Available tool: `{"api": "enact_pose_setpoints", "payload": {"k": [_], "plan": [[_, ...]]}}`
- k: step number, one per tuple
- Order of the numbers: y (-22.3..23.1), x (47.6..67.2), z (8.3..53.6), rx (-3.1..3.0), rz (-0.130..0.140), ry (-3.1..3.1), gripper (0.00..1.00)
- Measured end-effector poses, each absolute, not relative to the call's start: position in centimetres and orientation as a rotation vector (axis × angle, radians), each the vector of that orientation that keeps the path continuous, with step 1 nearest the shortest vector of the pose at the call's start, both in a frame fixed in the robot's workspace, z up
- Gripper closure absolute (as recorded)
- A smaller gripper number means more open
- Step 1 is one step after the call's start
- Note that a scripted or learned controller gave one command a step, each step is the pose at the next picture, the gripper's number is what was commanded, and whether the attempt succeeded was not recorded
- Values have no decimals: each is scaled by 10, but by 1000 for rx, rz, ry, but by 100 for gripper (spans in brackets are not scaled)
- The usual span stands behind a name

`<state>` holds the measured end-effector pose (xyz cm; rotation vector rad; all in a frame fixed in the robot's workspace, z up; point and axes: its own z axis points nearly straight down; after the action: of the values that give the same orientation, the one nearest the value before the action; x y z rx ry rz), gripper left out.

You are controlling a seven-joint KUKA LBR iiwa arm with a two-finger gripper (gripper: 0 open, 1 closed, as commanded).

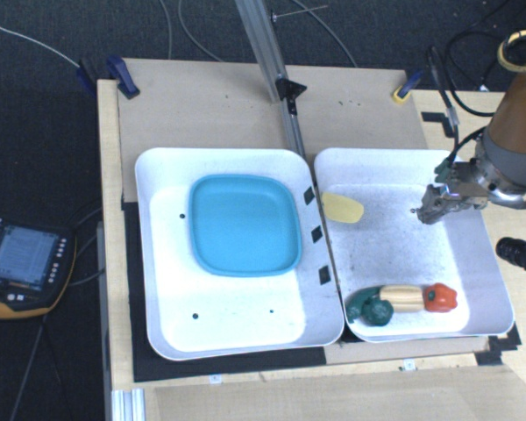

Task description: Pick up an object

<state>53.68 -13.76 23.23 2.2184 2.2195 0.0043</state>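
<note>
In the right bin (394,253) a pale yellow flat piece (343,208) lies near the upper left corner. Along the bin's front edge sit a dark green round object (370,309), a tan cylinder (401,298) and a red object (439,297), side by side. My gripper (431,209) hangs over the right bin's upper right part, well apart from all of these. Nothing shows between its fingers.
The left bin (167,261) holds a light blue square plate (245,224). A metal pole (267,42) slants across the bench toward the gap between the bins. A handheld pendant (22,266) lies on the floor at the left.
</note>
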Motion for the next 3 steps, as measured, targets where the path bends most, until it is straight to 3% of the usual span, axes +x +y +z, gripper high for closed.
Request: {"api": "enact_pose_setpoints", "payload": {"k": [2, 3], "plan": [[-28, 587, 246, 2216, 3, 2227, 100], [21, 602, 250, 2216, 3, 2227, 100]]}}
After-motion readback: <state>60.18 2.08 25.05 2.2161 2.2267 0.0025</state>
